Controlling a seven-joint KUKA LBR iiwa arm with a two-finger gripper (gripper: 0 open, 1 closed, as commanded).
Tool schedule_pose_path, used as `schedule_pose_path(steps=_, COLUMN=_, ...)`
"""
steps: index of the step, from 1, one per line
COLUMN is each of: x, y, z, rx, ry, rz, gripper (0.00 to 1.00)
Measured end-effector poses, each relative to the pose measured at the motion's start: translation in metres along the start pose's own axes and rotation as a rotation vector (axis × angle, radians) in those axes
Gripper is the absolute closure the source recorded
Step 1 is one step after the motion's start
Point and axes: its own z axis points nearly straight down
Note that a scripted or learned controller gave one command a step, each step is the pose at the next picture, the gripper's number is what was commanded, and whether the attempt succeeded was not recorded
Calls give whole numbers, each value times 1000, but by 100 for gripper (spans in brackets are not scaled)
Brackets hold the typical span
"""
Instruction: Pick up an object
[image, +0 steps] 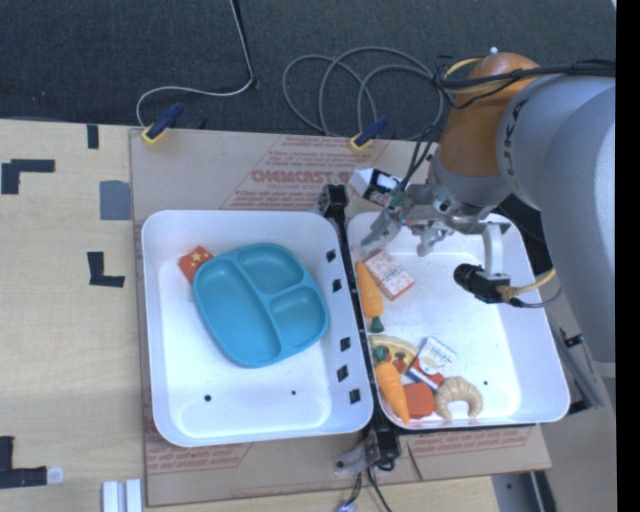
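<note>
My gripper (403, 236) hangs over the far left corner of the right bin (520, 340), its two fingers spread apart with nothing between them. A small pink-and-white box (388, 275) lies just in front of the fingertips, apart from them. An orange carrot (369, 292) rests along the bin's left wall beside the box. Toward the near end lie a yellow piece (392, 350), a white packet (436, 353), a second carrot (392, 392), a red block (420, 401) and a croissant (458, 397).
The left bin (180, 400) holds a blue divided plate (262, 302) and a small orange-red box (195, 262) at the plate's far left. The arm's grey body (560, 150) looms over the right bin's far right side. Cables (340, 80) loop behind the bins.
</note>
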Motion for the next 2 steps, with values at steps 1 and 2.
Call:
schedule_pose_path(steps=1, x=-34, y=4, z=95, rx=0, ry=-1, rz=2, gripper=0)
schedule_pose_path(steps=2, x=-44, y=37, z=98, rx=-4, ry=-1, rz=0, gripper=0)
